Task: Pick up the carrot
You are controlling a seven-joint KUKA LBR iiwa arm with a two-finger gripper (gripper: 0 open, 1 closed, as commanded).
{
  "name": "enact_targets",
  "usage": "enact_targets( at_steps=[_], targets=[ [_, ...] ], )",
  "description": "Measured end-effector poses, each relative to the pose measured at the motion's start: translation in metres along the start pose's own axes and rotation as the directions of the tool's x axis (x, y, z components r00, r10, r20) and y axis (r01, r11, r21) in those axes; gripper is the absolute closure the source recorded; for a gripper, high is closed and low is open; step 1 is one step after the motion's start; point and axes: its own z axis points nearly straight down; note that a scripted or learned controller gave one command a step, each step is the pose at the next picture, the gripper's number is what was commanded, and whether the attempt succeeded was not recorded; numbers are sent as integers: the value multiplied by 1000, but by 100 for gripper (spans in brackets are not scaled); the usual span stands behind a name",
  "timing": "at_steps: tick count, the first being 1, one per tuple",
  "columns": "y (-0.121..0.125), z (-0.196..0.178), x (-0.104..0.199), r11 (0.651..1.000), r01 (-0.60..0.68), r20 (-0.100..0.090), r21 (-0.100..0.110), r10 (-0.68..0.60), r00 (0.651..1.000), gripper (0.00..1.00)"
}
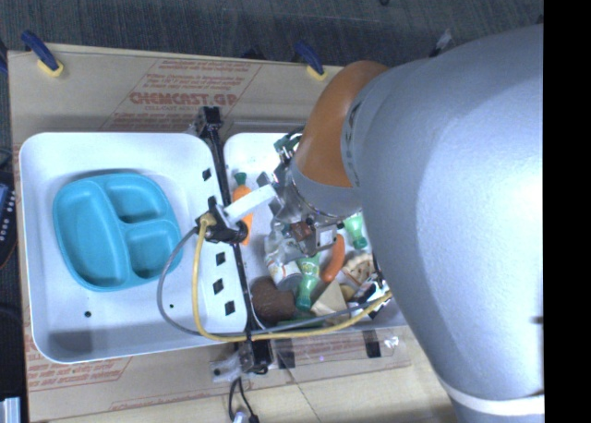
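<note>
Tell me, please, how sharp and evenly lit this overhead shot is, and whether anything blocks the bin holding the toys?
In the camera view the grey arm looms close and soft, covering most of the right bin; the toys below it, such as the carrot, look small and blurry. The left bin is bright and evenly lit, with a soft shadow beside the blue tray.

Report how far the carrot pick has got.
Done: the grey arm's tool is down inside the right white bin, among the clutter. In hand: nothing visibly gripped. Left: the orange carrot lies by the bin's left wall, beside the tool, not lifted.
</note>
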Motion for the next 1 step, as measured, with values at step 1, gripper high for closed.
enact_targets(
  at_steps=[1],
  targets=[
    [-82, -39, 19, 999, 32, -10, -4, -32, 999, 100]
  ],
)
